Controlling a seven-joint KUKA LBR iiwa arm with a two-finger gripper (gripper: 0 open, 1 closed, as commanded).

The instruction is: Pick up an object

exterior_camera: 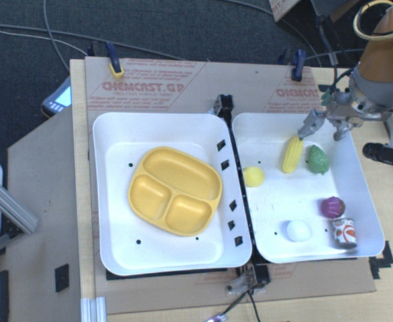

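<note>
Over at the far right corner of the right bin (367, 200), end effector (325, 127) hanging with its two fingers spread apart, nothing between them. One fingertip (308, 129) hovering just above the top end of the yellow corn cob (292, 154), the other pointing down near the bin's far rim. Above that, grey wrist and the orange band of the arm (379, 59) coming in from the right.

Just below the fingers: corn cob lying lengthwise, slightly tilted, and right beside it a green leafy vegetable (317, 159), the two close but seemingly not touching. Further toward the divider, a small yellow lemon-like ball (253, 176) sitting alone. Down at the near right of the same bin, a purple piece (332, 207) near the wall, and just below it a small orange-and-white can (345, 232) tucked in the corner. To the left of the can, a white rounded object (298, 231), hard to make out against the white floor.

Moving across the black clips on the shared rim: left bin (109, 180) holding a yellow divided plate (175, 190), three compartments, sitting roughly in the middle, tilted at an angle.

Under both bins, a brown board (183, 79) with red lettering, pinned at the far edge by two blue-and-yellow clamps (113, 59). All of it on a pale tabletop (42, 180), cables trailing across the dark floor beyond.
</note>
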